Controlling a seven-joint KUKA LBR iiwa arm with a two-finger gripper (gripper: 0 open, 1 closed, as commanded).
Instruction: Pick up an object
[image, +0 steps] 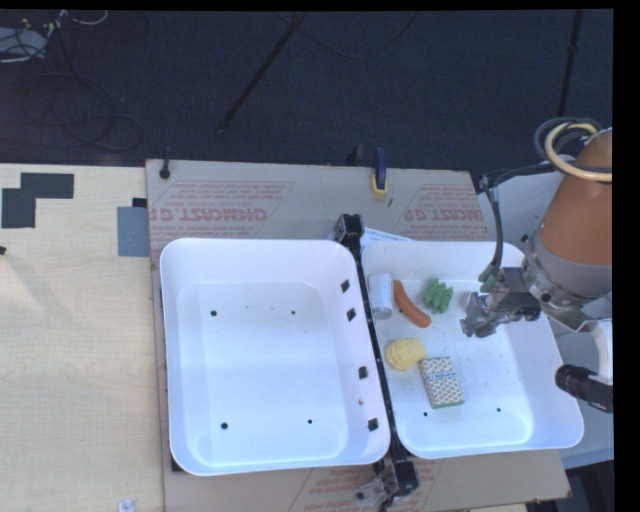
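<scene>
Currently the gripper (480, 322) hangs over the right bin (545, 420), beside the green toy (436, 294), likely lining up a grab; grip state: cannot tell. Carrot (411, 304), yellow piece (405, 353) and patterned block (441, 382) lie loose nearby.

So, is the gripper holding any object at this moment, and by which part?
Nothing can be seen in the grey two-finger gripper. It is above the right white bin, apart from the green broccoli-like toy and the orange carrot.

Grey arm (565, 262) with orange band, looped cable, dark metal claw (478, 325).
</scene>
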